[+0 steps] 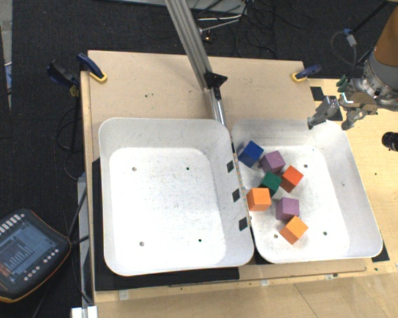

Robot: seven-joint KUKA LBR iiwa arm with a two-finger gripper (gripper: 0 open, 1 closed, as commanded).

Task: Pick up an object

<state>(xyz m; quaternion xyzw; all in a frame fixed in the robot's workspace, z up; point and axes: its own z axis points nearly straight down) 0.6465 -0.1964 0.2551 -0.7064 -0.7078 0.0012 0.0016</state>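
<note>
We see the grey two-finger gripper (pixel 336 116) at the far right corner of the right shallow white plastic bin (pixel 358 197), just over its rim. Its fingers stand apart, spread wide, w/ nothing between them.

The task's things, seven small cubes, lie in a loose cluster in the right bin, toward its left wall, well apart from the gripper. Closest to the far edge is the blue cube (pixel 251 154). Just beside it, a purple cube (pixel 273 161). Next to that, toward the bin's middle, a red-orange cube (pixel 292 177). A dark green cube (pixel 272 181) sits btwn these and seems to touch the purple one. An orange cube (pixel 258 198) lies near the left wall, just beside the green. A second purple cube (pixel 287 208) lies nearer the front, and another orange cube (pixel 294 229) is closest to the front edge.

The left shallow white plastic bin (pixel 119 177) sits beside the right one on the tan wooden bench (pixel 159 85). A grey metal pole (pixel 189 32) slants down from the far side to the gap btwn the bins. Blue-and-yellow clamps (pixel 89 67) grip the bench's far corners.
</note>
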